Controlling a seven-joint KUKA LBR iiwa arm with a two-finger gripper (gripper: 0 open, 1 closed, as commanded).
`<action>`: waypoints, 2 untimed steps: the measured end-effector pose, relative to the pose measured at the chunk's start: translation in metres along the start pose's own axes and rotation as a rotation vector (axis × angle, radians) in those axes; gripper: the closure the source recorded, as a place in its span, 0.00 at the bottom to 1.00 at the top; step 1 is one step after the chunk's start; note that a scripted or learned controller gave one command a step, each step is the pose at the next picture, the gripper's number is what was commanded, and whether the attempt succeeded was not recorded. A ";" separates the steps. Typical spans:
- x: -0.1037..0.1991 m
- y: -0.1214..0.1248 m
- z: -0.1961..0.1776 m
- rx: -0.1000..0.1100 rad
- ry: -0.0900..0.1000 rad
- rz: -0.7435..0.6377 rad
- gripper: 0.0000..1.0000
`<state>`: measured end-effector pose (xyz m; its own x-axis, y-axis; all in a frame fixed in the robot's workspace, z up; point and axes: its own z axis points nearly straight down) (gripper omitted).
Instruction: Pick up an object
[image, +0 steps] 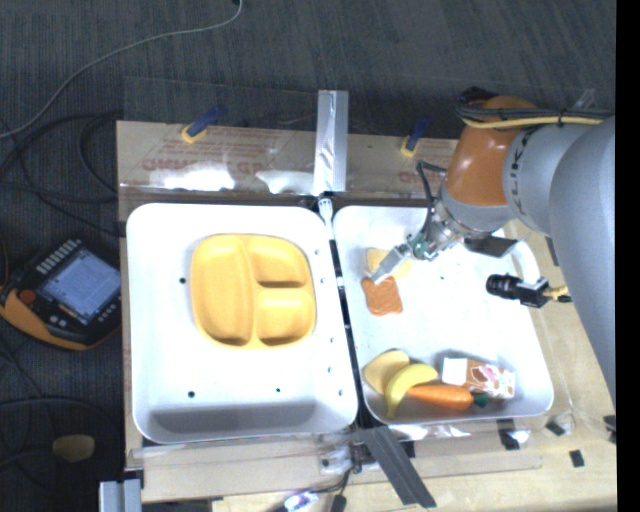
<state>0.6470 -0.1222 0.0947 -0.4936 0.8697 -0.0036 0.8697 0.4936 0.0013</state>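
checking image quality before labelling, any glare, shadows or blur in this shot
Camera view: the two white bins look bright and washed out; soft shadow along the near wall of the left one; the yellow tray shows mild sheen; the arm at right is large and soft-edged; the small food items stay readable.

An orange, roughly square flat piece (382, 296) lies on the right bin's floor just below the claw (392, 264) — a pale yellow wedge (376, 259) touches its upper edge.
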 end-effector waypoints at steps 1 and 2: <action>0.000 0.002 -0.011 -0.004 0.001 0.000 1.00; 0.000 0.002 -0.011 -0.004 0.001 0.000 0.00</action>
<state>0.6482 -0.1211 0.1057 -0.4937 0.8696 -0.0028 0.8696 0.4937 0.0048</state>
